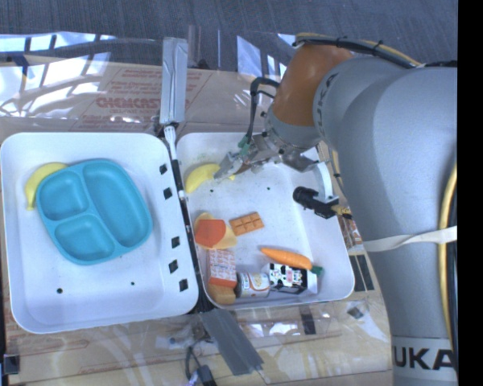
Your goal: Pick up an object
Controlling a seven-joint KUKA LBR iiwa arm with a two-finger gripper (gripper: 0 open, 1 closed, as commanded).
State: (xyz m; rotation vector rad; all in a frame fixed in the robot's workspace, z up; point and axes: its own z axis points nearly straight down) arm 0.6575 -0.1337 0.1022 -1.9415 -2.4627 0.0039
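My gripper (228,167) reaches into the right bin (326,252) near its far left corner, its tip right beside a yellow banana-shaped piece (196,177). Nothing shows between the fingers. Further forward in the same bin lie an orange-red toy piece (211,232), a small brown waffle-like block (246,223), a carrot (286,257), a small milk carton with cow spots (288,279) and a bottle-like item (222,273).
The left bin (24,296) holds a blue divided plate (94,209) with a yellow banana (39,178) tucked behind its far left edge. The grey arm (386,151) covers the right side. A divider with black clips (177,232) separates the bins.
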